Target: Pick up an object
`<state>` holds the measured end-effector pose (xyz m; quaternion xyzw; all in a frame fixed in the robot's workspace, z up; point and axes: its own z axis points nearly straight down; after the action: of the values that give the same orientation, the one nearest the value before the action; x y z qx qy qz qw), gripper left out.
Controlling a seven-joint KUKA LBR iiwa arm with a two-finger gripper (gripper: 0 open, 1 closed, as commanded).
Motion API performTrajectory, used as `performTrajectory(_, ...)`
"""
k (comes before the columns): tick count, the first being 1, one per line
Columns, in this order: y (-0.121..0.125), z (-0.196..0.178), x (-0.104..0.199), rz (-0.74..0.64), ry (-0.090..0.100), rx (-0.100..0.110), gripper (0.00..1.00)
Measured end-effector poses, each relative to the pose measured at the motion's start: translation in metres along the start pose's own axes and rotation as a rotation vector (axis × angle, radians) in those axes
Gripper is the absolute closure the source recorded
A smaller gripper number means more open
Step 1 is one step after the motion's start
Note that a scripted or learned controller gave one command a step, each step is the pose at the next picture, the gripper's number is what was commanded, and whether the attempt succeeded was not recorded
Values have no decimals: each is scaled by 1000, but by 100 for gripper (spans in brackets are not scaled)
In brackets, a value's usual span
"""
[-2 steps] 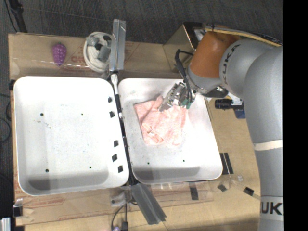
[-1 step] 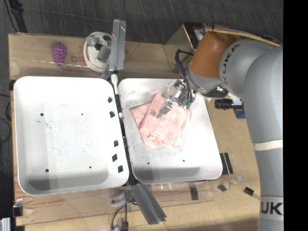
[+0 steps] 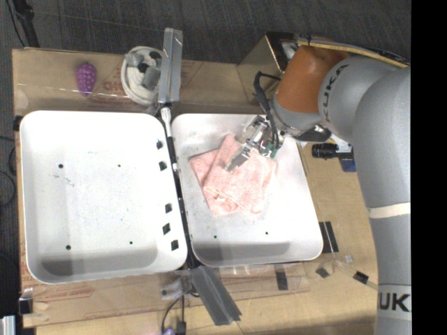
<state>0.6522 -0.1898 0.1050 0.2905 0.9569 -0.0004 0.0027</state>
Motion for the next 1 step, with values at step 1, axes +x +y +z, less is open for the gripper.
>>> performTrajectory(1, 0, 0, 0, 0, 0, 0, 0)
